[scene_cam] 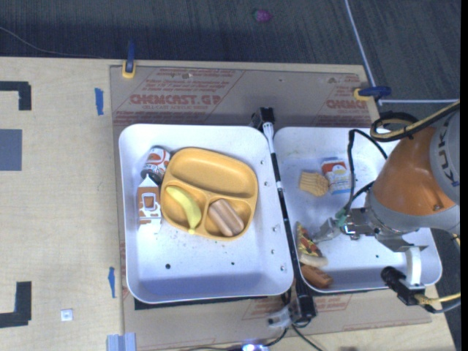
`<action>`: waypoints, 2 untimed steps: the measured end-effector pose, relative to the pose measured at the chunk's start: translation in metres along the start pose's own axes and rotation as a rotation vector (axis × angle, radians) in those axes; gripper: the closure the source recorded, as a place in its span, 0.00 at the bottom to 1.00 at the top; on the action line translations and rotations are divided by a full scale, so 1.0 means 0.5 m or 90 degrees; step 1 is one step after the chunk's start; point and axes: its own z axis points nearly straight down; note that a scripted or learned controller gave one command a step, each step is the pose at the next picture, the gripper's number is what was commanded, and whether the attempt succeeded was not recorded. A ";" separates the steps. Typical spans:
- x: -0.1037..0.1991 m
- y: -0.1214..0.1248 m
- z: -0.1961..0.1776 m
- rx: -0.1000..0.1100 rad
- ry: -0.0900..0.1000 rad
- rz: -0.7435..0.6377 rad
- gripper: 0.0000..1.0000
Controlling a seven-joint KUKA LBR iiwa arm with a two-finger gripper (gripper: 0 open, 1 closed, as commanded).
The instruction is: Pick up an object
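My gripper (330, 229) reaches in from the right and hangs low over the right bin (365, 263), toward its left half. Just left of and below it lies a small multicoloured toy food piece (308, 246), close to the gripper's tip; I cannot tell whether they touch. A brown sausage-like piece (316, 275) lies by the bin's front left corner. Farther back are a tan waffle-like cracker (314, 183) and a small white, blue and red carton (336, 175).
The left bin (212, 269) holds a yellow divided plate (212, 168) with a banana (186, 207) and a hot dog (227, 218). A can (153, 163) and a small orange-and-white carton (148, 203) lie along its left wall. The arm's orange band (409, 178) covers the right bin's right side.
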 end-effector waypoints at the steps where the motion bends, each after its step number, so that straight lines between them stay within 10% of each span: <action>1: -0.007 0.004 -0.023 -0.006 -0.005 0.002 1.00; 2: 0.094 0.030 -0.191 0.010 0.007 -0.003 1.00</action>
